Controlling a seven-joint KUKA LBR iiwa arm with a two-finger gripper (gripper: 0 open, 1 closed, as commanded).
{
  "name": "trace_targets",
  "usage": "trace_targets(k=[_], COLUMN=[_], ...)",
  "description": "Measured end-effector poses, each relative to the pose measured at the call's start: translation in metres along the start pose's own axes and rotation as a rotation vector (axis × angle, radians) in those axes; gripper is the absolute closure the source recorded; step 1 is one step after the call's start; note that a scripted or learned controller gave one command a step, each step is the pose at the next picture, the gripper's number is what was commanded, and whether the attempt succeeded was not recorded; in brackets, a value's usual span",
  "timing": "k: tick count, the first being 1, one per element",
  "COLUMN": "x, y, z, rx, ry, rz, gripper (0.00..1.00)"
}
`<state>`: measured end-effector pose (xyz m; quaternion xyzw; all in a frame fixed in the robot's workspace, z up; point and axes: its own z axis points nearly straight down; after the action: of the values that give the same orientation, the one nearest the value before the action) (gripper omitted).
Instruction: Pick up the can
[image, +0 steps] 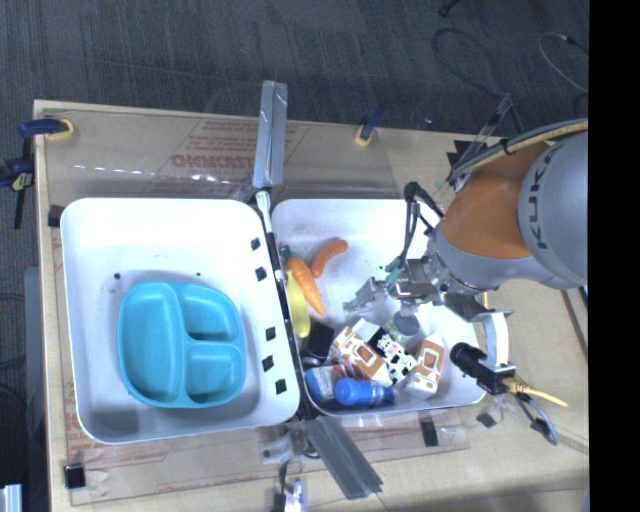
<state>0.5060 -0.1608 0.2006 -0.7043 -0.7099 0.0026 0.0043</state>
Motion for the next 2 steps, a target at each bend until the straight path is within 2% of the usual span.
trace_targets(k=[1, 2], x=[-0.049, -0.049], y=[0.011, 0.018], z=[-0.009, 0.012], rx=[-0.004, 0.000], ry=[-0.001, 0.000], rz=[0.013, -0.001], gripper=[0.00, 0.00])
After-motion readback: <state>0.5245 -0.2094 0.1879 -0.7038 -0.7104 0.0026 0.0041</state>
